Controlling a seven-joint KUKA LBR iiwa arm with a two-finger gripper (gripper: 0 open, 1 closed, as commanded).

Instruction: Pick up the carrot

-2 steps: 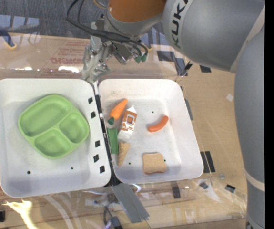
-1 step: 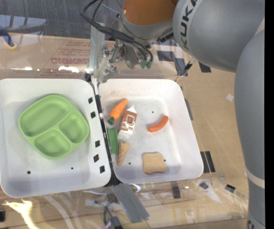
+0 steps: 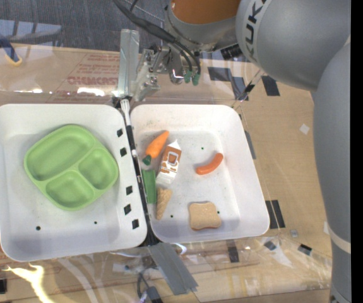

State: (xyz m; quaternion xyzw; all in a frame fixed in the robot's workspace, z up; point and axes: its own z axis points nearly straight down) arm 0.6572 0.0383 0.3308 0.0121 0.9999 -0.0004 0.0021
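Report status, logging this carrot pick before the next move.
Tool above bins' far edge, nothing between fingers. Carrot in right bin, untouched. Milk carton touching it.

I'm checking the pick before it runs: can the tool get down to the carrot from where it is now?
Probably yes. The carrot lies uncovered in the right bin, nothing on top. The milk carton sits close at its side and the bin wall is near, so finger room looks tight.

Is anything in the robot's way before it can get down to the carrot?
Nothing visible covers the carrot; it lies bare in the right bin, near the left wall. The tool sits beyond the bin's far edge. A small carton lies right beside the carrot and could crowd the grab.
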